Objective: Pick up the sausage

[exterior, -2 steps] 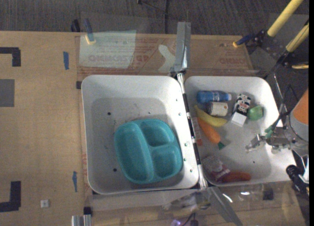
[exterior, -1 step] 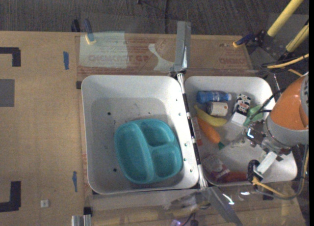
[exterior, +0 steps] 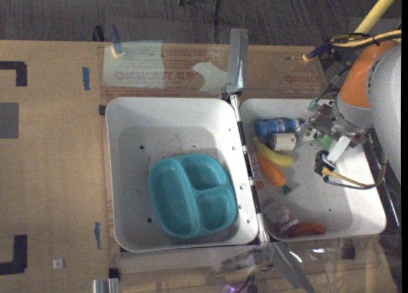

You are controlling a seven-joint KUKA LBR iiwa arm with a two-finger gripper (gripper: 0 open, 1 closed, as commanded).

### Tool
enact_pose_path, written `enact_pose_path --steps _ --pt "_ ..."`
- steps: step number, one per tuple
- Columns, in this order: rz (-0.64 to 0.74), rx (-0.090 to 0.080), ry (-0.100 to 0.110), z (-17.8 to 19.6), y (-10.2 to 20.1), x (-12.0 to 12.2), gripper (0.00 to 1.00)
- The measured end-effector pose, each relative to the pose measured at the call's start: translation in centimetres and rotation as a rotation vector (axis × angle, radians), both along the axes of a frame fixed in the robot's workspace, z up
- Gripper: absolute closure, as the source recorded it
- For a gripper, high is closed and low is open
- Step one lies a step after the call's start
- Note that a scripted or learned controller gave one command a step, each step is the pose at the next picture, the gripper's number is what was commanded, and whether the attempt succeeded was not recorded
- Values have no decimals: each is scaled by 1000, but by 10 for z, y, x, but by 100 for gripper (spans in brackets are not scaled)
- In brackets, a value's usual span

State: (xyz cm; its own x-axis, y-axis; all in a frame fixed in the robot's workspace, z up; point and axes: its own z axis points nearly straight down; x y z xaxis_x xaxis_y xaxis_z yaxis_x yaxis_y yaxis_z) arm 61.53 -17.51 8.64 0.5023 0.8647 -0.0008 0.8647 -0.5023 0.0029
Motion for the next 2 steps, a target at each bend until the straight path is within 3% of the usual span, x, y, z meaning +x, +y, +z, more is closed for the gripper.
enact_pose_path --steps 1,2 --pt "-64 1 1 54 -39 14 0" --pt "-386 8 0 1 -25 -60 0"
